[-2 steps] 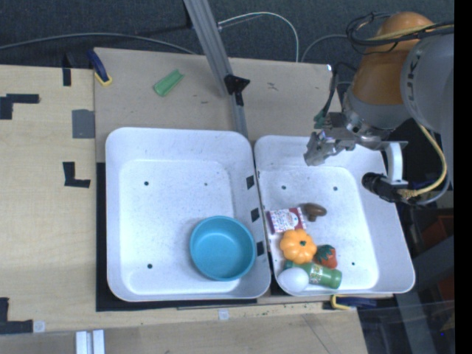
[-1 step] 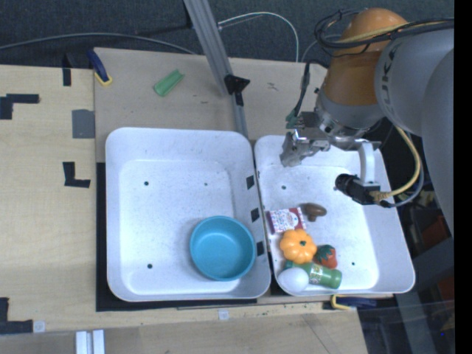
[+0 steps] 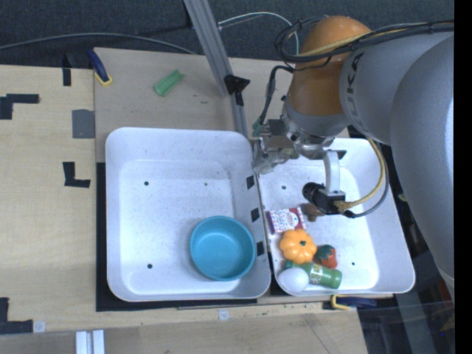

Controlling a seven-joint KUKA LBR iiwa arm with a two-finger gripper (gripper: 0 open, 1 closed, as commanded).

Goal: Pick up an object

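**Figure.** Slanted overhead view of the two bins during a pick attempt.

Nearest the camera, well to the near side of the gripper (image 3: 271, 152), we see the candidate objects crowded into the near corner of the right bin (image 3: 383, 271), against the wall it shares with the left bin (image 3: 147, 198). A white ball (image 3: 293, 279) and a green bottle (image 3: 327, 276) lie against the near wall. Touching them on the gripper's side are an orange gourd (image 3: 298, 246) and a small red piece (image 3: 327, 256). We judge that this packing leaves little room to close on any one item.

One step closer to the gripper, a red-and-white packet (image 3: 284, 218) lies flat and is the cluster's most exposed member.

A blue bowl (image 3: 221, 247) sits across the wall from the cluster, upright in the left bin's near corner and apart from everything else.

The gripper itself hangs over the far part of the right bin, just beside the shared wall. It is well apart from the cluster, and we see no object in it. We cannot tell how far open it is. We judge it is poised above the bin because the reach to an object is not yet made.

Beyond the gripper, a green block (image 3: 168, 82) rests on the counter (image 3: 44, 220), outside both bins.
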